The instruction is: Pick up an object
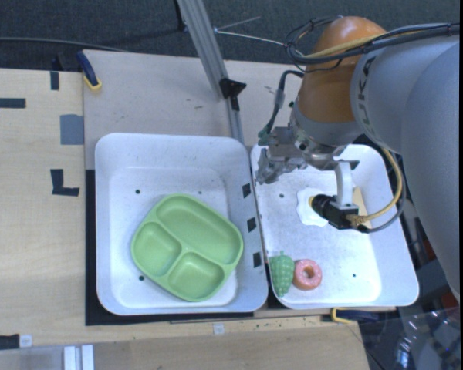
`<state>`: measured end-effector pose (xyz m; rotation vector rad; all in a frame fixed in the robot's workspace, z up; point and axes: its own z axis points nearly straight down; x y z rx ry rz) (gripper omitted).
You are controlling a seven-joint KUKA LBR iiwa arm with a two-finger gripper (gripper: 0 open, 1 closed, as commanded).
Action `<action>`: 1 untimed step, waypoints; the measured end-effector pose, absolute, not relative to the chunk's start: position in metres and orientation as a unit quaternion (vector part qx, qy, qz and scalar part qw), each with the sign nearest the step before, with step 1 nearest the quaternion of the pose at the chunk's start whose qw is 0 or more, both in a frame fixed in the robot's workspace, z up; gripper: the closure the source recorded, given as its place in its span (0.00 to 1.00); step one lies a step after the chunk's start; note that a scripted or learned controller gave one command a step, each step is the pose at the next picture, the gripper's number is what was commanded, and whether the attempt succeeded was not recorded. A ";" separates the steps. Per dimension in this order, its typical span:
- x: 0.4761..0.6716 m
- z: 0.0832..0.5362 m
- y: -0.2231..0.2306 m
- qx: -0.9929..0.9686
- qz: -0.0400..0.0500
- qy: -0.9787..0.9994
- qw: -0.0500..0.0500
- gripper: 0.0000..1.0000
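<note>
A pale wooden table (31,206) carries two shallow white bins side by side, with dark carpet-like floor beyond its far edge and a few black and grey tape marks on its left part. A blue and yellow clamp (89,72) grips the table's far edge, and a slanted metal pole (208,45) crosses above the bins' far side.

In the right bin (386,280), at its near left corner, a small green knobbly toy (281,274) lies touching a pink ring-shaped donut toy (307,274). Farther in, near the bin's middle, a flat white piece (308,209) lies partly under a black part of the arm's tooling. The left bin (112,206) holds a light green divided plate (187,247) with three compartments, lying tilted toward the near right.

The arm (417,106), grey with an orange band, reaches in from the right, and its pincer (272,164) hangs over the far left corner of the right bin, well apart from the two toys. Whether the pincer is open or closed I cannot tell; nothing can be seen gripped in it. No readable writing or brand shows anywhere.
</note>
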<state>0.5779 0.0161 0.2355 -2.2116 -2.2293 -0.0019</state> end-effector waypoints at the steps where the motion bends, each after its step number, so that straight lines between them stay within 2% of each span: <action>1: 0.594 0.239 0.063 -0.705 0.000 -0.709 0.001 1.00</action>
